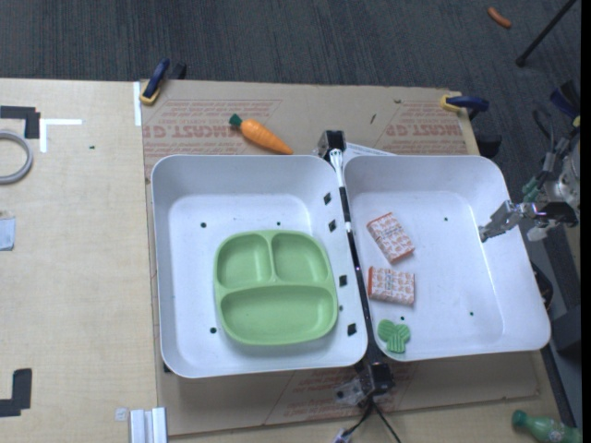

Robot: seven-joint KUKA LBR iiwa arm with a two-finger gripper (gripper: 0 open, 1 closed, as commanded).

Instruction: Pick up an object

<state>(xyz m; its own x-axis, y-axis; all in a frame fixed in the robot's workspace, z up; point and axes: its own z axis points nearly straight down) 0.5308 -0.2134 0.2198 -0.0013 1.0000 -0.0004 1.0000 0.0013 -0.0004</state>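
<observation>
At three o'clock on the bench, the gripper [497, 223] hung over the right bin's [480, 295] outer rim, nothing visible between its tips; whether clenched or released could not be told at that size. Candidate objects lay along the right bin's inner side, well apart from the gripper: one patterned packet [391, 236] toward nine o'clock of the bin, tilted; a second packet [392, 286] just below it, flatter; a small green toy [395, 336] at seven o'clock, by the corner wall. Left bin [185, 330] held a green divided plate [275, 286], resting flat at centre. A toy carrot [260, 134] lay outside both bins at twelve o'clock, on the cardboard. Judgement: gripper parked at the edge, pick not yet begun; the packets sat open to approach, the green toy crowded by the wall.
</observation>
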